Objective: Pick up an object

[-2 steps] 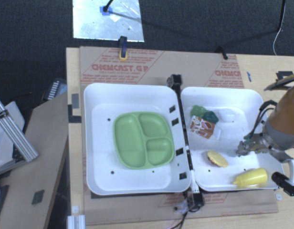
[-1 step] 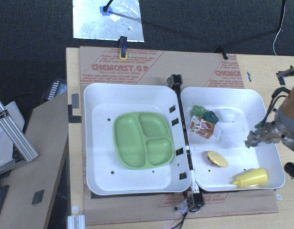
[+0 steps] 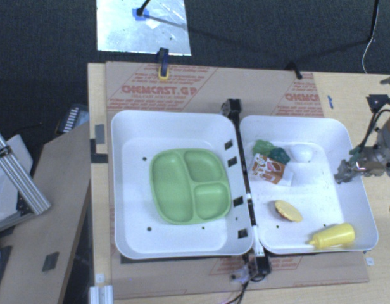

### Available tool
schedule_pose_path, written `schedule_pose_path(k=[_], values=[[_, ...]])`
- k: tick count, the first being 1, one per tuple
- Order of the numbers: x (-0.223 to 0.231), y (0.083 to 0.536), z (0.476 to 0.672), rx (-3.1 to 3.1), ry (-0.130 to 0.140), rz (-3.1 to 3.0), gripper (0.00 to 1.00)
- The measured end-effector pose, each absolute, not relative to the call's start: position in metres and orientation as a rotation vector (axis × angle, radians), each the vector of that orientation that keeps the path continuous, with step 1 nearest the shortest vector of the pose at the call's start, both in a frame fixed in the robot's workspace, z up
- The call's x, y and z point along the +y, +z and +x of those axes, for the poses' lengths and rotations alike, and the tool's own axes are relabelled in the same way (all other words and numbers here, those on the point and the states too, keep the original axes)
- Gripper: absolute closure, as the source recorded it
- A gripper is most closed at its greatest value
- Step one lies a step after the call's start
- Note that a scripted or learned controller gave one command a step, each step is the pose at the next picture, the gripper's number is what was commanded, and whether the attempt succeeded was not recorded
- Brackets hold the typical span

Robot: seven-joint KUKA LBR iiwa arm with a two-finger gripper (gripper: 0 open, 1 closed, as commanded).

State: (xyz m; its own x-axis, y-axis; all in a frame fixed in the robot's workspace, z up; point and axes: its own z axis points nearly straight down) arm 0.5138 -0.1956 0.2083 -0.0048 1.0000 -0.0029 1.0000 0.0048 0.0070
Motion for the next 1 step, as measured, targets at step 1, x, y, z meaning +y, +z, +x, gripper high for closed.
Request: schedule_pose_path(k=[1], values=[[-0.1960,0.2350,0.5153,2.223,0.003,2.212,1.00]])
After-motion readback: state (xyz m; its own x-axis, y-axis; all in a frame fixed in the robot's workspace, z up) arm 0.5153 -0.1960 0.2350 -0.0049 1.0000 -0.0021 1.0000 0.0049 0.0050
